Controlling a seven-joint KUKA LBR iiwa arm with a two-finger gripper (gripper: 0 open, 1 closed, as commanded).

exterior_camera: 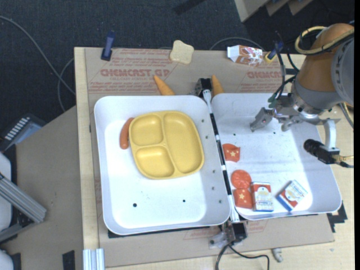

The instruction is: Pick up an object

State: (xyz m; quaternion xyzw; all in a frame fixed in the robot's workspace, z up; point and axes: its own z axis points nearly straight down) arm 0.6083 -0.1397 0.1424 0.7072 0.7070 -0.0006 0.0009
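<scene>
Below the spread, empty hand (273,121), well apart, red square piece (231,152) on right bin (315,179).

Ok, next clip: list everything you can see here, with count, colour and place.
Bins: two, white, side by side on the bench.
Tray: one, yellow, three compartments, left bin.
Sausage: one, orange-red, left bin, against the tray's left edge.
Red pieces: three, right bin, near its left wall.
Cartons: two, red and white, right bin, front.
Carrots: two, orange, on the bench behind the bins.
Bread: one, tan, bench's back edge.
Packet: one, white and red, bench's back edge.
Clip: one, blue, back left corner.
Arm: one, grey with orange band, from the right.
Hand: one, open, over the right bin.
</scene>
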